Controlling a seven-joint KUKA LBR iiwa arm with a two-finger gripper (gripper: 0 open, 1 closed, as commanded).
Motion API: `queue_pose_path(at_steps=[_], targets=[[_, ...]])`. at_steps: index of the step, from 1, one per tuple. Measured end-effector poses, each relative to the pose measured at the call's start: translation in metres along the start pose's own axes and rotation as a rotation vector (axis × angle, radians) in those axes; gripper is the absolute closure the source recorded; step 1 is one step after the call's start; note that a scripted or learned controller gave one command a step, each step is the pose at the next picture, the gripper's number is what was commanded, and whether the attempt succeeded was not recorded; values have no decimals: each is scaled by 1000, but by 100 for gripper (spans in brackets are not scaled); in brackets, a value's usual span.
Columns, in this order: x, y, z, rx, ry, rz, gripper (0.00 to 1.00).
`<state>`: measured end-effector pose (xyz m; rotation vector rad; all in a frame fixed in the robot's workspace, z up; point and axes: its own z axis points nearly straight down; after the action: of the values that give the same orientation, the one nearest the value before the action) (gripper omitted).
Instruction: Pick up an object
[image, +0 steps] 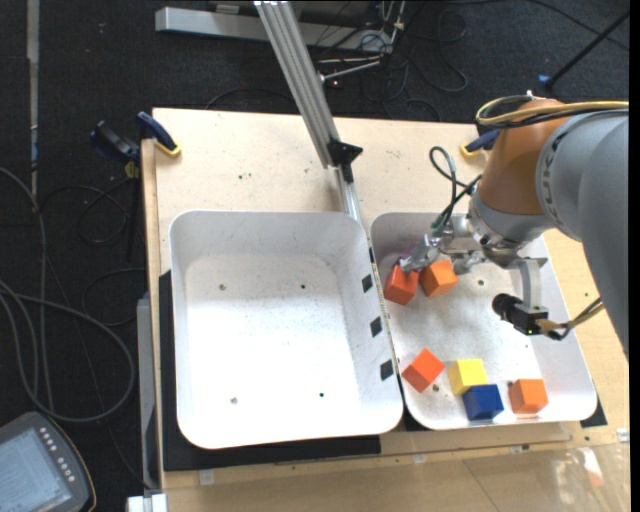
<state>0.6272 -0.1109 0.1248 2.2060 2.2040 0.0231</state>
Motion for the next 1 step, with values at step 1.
queue_pose_path(at_steps=[1], targets=[[0,1,-9,-4,1,-1,100]])
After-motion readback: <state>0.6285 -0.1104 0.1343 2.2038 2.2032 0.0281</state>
